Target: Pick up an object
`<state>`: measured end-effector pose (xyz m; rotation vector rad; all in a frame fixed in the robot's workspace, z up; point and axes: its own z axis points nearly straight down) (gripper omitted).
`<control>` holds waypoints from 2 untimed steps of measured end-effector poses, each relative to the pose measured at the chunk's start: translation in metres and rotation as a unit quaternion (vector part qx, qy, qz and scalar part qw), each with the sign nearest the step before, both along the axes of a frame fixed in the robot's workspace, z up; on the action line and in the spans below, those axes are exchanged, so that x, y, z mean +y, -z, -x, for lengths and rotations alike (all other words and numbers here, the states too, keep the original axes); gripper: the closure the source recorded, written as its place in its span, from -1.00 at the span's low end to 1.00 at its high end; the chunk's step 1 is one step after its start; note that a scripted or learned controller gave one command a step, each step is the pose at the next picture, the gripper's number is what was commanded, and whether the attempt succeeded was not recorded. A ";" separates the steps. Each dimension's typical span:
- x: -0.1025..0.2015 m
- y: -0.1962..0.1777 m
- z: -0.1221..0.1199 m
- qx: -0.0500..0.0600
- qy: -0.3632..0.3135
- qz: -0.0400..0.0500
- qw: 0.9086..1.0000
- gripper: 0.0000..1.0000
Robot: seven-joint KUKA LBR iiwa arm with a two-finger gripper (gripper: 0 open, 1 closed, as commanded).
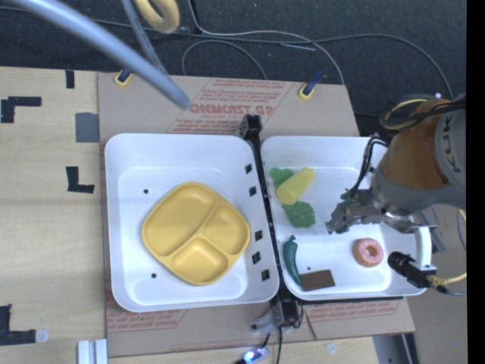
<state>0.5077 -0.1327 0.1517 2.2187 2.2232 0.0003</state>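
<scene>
Two white bins sit side by side: the left bin holds a yellow tray with three sections, and the right bin holds the small things to pick from. In it, a yellow piece lies on some green leafy bits, lower down are a dark green pepper and a brown block, and a pink donut lies further right. The gripper hangs low in the right bin, between the leafy bits and the donut; I cannot tell whether it is open or closed, nothing shows in it, so I think the picking is not done yet.
</scene>
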 end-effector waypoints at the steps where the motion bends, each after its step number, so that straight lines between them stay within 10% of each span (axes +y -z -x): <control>1: -0.006 -0.055 -0.009 -0.001 0.000 0.001 1.000 1.00; 2: -0.008 -0.096 -0.008 0.000 0.000 0.000 1.000 1.00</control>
